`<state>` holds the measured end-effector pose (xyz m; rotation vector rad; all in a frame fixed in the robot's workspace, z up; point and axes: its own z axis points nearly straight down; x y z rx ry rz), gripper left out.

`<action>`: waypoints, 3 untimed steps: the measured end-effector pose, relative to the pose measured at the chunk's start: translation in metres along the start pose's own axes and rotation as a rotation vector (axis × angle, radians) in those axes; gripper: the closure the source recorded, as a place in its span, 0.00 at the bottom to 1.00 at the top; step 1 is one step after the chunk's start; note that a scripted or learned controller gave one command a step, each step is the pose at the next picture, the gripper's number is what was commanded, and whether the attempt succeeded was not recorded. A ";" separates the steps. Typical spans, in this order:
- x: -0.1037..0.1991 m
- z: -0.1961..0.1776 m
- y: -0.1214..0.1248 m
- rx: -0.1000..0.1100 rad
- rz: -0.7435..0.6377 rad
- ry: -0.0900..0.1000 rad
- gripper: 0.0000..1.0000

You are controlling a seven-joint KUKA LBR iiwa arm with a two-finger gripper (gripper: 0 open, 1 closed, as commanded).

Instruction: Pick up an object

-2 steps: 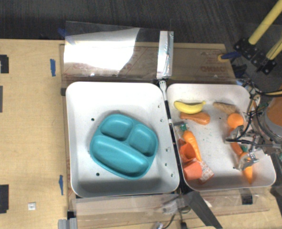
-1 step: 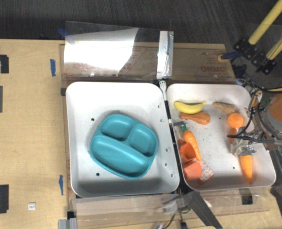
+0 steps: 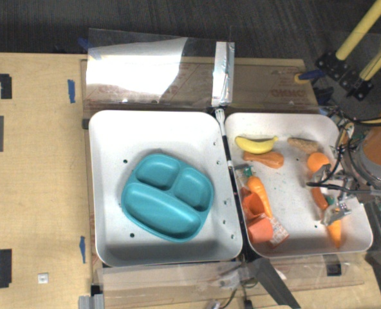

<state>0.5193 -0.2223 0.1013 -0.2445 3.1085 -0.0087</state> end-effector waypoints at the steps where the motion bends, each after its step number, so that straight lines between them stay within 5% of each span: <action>1: 0.006 0.012 0.013 -0.002 -0.056 0.013 0.00; 2: 0.031 0.012 0.004 -0.004 -0.120 0.012 0.00; 3: 0.026 -0.001 0.004 0.001 -0.122 -0.001 1.00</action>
